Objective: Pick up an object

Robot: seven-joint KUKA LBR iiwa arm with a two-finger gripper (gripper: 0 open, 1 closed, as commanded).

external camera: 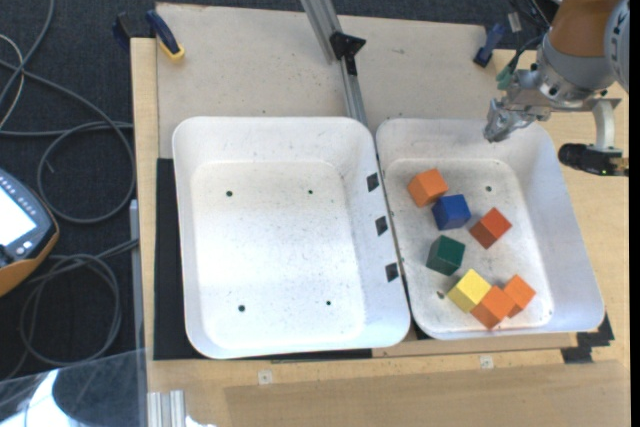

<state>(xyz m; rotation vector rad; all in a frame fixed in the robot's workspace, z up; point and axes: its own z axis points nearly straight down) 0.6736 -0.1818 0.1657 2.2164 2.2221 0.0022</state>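
Your gripper [499, 127] hangs over the right bin's [560, 205] far rim; fingers' state unclear, perhaps closed; blocks [452, 211] lie nearer you, left bin [200, 165] beyond

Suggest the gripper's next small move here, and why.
Probably move toward the orange block, then descend. The gripper hangs over the right bin's back rim with nothing between its fingers, and that block is the nearest one, with open space on its far side.
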